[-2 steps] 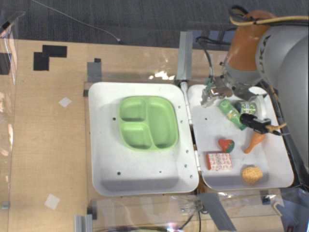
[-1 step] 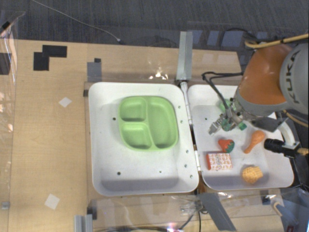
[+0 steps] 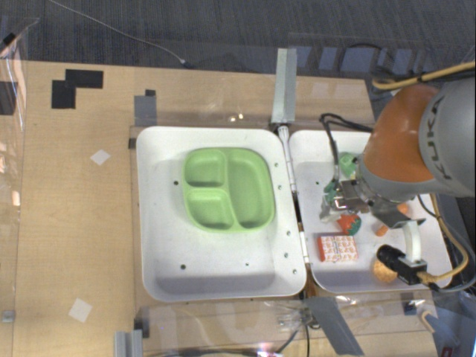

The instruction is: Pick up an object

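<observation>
The hand (image 3: 338, 199) hung low in the right bin (image 3: 312, 151), just over a red and green toy (image 3: 349, 224) beside a red patterned box (image 3: 338, 248). I could not tell its state. Nothing looked lifted, so the pick was still ahead.

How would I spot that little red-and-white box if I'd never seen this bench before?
Find the two white bins side by side and take the right bin, the one the grey and orange arm reaches into. Near its front edge lies the small box, flat and rectangular. Its red-and-white printed pattern and square corners set it apart from the rounded brown object to its right.
</observation>
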Robot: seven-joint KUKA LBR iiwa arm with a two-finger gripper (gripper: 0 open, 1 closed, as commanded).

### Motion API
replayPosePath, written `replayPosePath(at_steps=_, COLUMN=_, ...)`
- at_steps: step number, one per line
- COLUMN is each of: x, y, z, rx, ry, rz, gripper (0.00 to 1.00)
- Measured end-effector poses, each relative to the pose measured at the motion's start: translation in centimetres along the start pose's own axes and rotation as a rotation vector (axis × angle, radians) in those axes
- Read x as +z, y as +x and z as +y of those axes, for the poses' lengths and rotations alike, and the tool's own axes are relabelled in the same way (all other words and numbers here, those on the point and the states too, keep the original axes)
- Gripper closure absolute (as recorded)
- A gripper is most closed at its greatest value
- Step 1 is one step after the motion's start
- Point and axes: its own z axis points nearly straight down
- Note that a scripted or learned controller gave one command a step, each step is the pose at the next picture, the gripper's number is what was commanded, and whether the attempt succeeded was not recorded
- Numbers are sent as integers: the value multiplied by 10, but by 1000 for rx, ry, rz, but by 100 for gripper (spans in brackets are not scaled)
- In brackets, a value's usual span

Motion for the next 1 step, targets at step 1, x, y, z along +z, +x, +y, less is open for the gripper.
replayPosePath(at_steps=1, x=-26, y=39, z=-9, rx=449, ry=-1, rz=1, gripper=100)
